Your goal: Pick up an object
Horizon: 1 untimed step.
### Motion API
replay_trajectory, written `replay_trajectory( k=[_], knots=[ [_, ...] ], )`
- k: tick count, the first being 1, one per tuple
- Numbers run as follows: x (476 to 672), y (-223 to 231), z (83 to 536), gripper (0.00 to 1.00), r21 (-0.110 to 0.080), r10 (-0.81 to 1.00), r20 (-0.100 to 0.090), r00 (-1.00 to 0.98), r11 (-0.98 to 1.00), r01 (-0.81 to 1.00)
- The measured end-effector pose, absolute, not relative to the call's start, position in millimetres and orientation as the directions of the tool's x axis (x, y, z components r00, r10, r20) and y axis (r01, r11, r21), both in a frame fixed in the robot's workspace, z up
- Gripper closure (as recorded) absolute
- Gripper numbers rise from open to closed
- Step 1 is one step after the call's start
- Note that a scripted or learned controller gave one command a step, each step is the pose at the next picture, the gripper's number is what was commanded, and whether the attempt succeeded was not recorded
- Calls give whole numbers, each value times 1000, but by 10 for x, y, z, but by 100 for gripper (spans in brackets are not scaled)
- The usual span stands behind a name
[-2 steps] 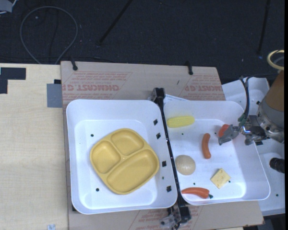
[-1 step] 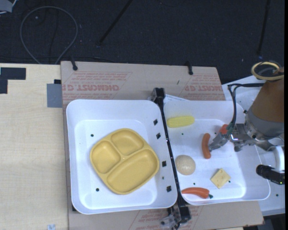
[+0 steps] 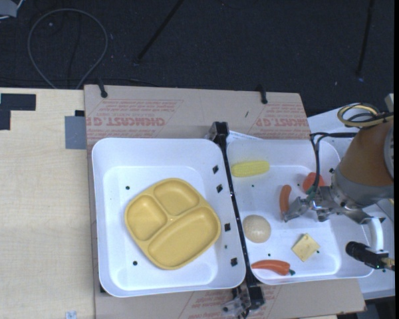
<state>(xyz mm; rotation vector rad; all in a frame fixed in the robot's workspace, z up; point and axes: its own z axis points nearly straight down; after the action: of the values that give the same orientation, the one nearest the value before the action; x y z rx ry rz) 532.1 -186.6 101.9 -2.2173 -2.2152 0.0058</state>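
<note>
Yellow tray (image 3: 172,223) fills the left bin (image 3: 113,158); right bin (image 3: 279,161) floor lies scattered with food.

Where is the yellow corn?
In the camera view, the corn lies in the right bin, near its top edge and close to the divider between the two bins, above the round cream ball.

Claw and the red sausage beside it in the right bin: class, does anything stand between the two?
Nothing visible does. The claw sits right beside the red sausage in the right bin; the round bun and cheese wedge lie nearer the front, off that line.
</note>
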Motion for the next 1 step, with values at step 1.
replay_trajectory(
  k=[1],
  knots=[
    [5318,-1857,868,0,-5,1000,2,1,-1,1000]
  ],
)
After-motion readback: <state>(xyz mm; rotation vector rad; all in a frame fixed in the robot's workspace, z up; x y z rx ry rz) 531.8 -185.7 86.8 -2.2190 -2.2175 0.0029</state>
